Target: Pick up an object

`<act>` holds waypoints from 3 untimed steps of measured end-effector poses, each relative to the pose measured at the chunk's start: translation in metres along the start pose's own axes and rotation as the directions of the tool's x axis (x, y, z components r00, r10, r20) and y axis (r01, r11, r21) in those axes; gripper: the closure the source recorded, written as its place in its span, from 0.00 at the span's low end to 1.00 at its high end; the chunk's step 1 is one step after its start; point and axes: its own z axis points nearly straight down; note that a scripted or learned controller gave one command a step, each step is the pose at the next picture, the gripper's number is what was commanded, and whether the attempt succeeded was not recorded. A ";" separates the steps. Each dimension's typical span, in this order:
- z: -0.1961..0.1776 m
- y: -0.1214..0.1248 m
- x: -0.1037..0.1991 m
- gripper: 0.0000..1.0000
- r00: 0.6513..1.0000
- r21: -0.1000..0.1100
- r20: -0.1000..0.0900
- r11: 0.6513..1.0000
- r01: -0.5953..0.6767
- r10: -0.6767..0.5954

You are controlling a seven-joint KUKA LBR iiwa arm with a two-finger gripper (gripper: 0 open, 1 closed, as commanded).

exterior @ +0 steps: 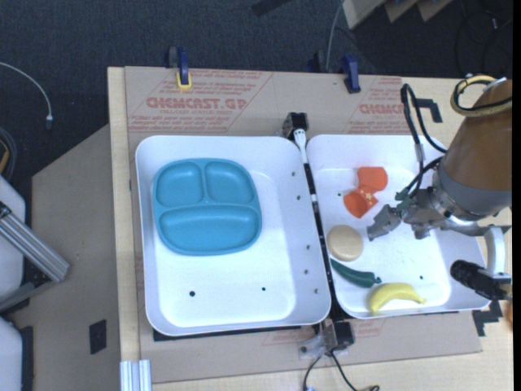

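With the gripper (383, 225) hanging over the middle of the right bin (423, 296), fingers apart on nothing, between the orange pieces (364, 192) toward the far edge and the beige disc (345, 243), a descent risks closing on bare floor

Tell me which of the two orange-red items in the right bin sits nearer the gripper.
The lower orange-red piece, next to the gripper. The squarer orange-red block lies above it in the camera view, farther from the gripper.

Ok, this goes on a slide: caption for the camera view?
Claw over right bin beside orange blocks, round bun, banana.
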 end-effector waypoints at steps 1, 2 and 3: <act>-0.007 0.003 0.000 0.00 1.000 -0.015 0.002 1.000 0.004 -0.004; 0.037 0.005 0.007 0.00 1.000 -0.010 0.001 1.000 0.004 -0.004; 0.083 -0.002 0.010 0.00 1.000 -0.009 0.000 1.000 0.003 -0.003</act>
